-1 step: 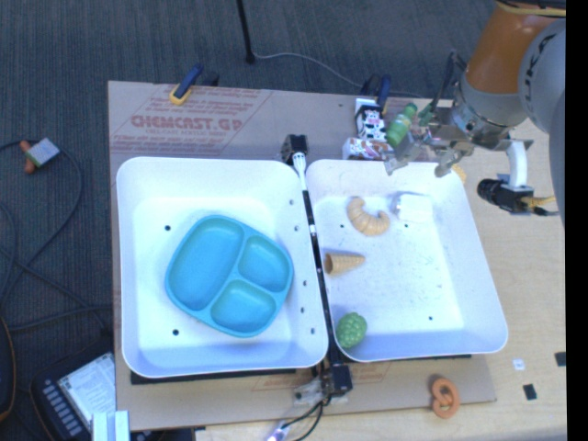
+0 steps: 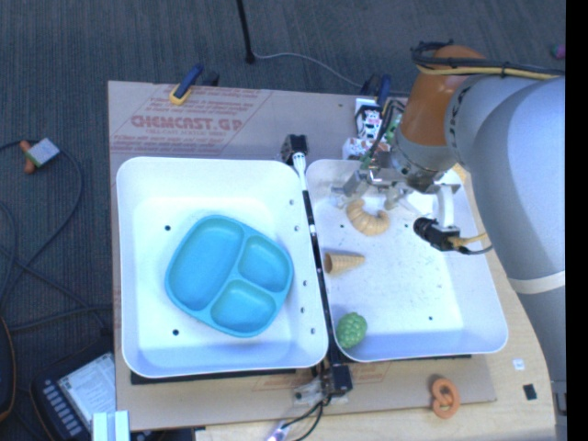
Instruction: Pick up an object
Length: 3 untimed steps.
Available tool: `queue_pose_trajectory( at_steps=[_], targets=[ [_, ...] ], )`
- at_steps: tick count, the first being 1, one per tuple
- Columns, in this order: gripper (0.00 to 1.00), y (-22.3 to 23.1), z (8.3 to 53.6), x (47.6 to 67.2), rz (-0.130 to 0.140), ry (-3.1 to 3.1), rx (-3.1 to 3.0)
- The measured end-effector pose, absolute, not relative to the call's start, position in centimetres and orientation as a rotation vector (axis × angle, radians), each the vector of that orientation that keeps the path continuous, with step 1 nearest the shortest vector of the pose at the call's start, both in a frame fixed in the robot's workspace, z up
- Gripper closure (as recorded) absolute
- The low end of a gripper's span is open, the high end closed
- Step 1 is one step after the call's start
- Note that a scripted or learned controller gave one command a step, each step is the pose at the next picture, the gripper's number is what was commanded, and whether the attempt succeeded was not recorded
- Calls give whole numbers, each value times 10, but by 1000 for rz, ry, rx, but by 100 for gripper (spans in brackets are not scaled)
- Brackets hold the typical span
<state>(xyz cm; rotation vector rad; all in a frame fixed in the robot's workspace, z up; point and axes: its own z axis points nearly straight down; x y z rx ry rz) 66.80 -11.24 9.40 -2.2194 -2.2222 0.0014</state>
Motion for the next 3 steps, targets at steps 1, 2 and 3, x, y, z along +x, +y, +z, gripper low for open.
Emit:
queue_pose_trajectory(
  at_steps=[1, 2, 3],
  targets=[
    [100, -113, 104, 668, 3, -2224, -2219],
    [100, -168, 140, 583, 3, -2220, -2224],
    [100, -146, 176, 664, -1, -2224, -2222]
  ],
)
